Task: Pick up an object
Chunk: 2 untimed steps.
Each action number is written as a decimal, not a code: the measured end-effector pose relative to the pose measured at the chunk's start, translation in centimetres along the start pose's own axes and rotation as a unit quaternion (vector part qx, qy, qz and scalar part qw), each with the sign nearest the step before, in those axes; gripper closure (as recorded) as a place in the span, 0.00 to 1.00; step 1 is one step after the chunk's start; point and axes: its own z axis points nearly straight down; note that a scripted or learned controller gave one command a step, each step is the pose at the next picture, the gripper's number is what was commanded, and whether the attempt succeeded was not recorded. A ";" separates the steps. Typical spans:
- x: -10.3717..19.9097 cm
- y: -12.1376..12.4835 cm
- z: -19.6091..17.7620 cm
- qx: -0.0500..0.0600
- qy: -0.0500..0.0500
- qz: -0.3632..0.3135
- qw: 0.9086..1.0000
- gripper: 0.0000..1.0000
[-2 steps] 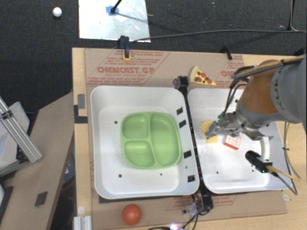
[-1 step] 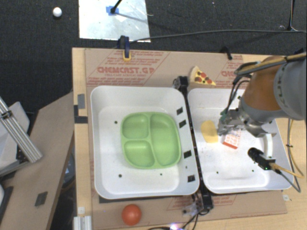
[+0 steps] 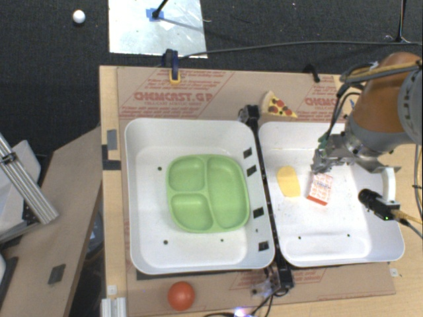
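Gripper (image 3: pixel 324 166) hangs right above the small red-white packet (image 3: pixel 320 190) in the right bin (image 3: pixel 344 246); open or closed, cannot tell. Approach step, I think. Next it needs a straight descent onto packet, w/o pushing yellow piece (image 3: pixel 288 181) just left of packet.

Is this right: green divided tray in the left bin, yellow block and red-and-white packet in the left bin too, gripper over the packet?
Not quite. The yellow block and red-and-white packet lie in the right bin, not the left. The green divided tray is in the left bin, and the gripper is over the packet, as the camera view shows.
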 end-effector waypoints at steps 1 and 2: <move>0.0 0.2 -3.9 0.002 0.000 0.000 1.000 1.00; 5.4 0.2 -3.2 0.003 0.002 -0.003 1.000 1.00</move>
